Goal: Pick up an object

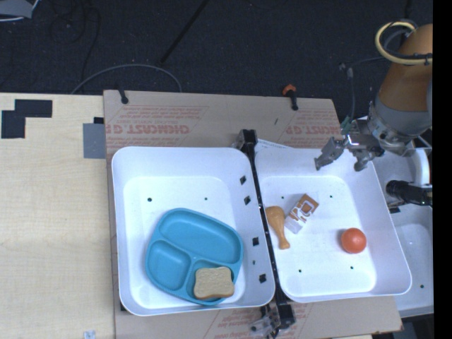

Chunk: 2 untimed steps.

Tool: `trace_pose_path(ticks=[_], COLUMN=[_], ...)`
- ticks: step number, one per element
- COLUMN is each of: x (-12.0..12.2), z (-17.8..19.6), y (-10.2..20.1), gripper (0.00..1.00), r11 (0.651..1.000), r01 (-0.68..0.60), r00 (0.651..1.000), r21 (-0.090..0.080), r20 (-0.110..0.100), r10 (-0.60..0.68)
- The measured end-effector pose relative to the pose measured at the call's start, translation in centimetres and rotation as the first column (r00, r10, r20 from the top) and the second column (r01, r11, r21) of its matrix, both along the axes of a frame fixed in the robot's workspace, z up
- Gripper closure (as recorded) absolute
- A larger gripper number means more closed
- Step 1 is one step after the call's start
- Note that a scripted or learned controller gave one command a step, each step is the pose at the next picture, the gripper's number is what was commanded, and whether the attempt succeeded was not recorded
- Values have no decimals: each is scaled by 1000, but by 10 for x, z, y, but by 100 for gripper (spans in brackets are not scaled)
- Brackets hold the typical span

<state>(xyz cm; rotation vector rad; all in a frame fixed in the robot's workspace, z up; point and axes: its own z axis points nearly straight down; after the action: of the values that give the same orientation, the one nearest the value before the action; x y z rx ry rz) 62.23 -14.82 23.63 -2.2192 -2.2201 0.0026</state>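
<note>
The right bin (367, 277) holds a red tomato-like ball (353, 240), a small brown-and-white carton (301, 212) and a tan drumstick-shaped piece (277, 226). The carton and the drumstick lie close together near the bin's left side. My gripper (344, 154) hovers over the bin's far right corner, open, fingers spread with nothing between them. It is well above and behind the ball and the carton. In the left bin (131, 189) a blue divided tray (191, 249) carries a slice of bread (213, 282).
A black divider (256, 210) runs between the two bins. Both bins sit on a cardboard sheet (212, 119) on the bench. A wooden tabletop (49, 210) lies to the left. White equipment (417, 189) stands right of the right bin.
</note>
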Motion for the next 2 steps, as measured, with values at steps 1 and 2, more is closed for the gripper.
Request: trace_pose_path(ticks=[1, 2], x=[6, 3], z=[-60, -119], y=[6, -1], gripper=[0, 0], r11=[1000, 1000], r01=[-4, 0], r00=[1000, 1000], r21=[0, 0], r20=[-3, -4], r10=[4, 0])
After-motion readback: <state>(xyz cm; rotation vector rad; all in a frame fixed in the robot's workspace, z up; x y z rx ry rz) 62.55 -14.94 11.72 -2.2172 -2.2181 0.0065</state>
